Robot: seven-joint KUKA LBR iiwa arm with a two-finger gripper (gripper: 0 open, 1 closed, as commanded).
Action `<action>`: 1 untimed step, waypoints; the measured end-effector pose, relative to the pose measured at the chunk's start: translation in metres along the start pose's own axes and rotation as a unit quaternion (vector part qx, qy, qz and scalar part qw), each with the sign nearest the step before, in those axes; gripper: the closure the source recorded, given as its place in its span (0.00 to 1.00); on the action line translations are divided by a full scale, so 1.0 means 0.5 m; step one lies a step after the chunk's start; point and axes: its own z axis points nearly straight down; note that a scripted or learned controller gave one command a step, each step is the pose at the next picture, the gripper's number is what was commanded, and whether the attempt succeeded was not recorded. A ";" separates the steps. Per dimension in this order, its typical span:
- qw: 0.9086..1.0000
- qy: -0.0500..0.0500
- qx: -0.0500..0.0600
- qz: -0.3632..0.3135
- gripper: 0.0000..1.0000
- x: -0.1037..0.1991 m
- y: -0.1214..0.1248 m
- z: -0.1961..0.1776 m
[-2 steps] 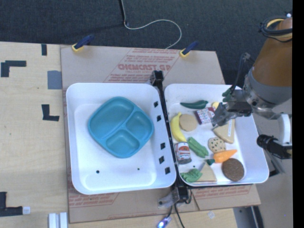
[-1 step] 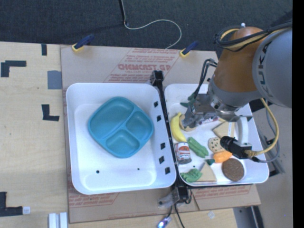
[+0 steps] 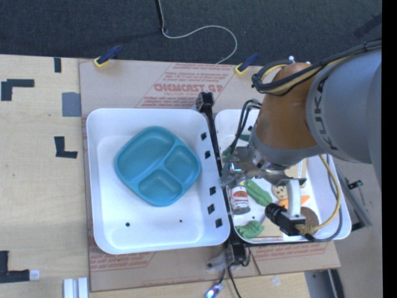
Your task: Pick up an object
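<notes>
Apparently reach step: arm (image 3: 291, 113) hung over right bin (image 3: 338, 225), end effector (image 3: 239, 166) above small jar (image 3: 240, 199); grip state unreadable. Next likely: descend, centre on jar.

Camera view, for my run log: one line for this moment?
arm: over right bin | blue plate: left bin | grasp: unconfirmed

Grey arm (image 3: 347, 104), orange band (image 3: 285, 110)
Black and yellow cables (image 3: 273, 76) loop beside the band; metallic wrist below it.
</notes>
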 end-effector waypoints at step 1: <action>1.000 -0.001 -0.002 0.001 1.00 -0.005 0.003 -0.022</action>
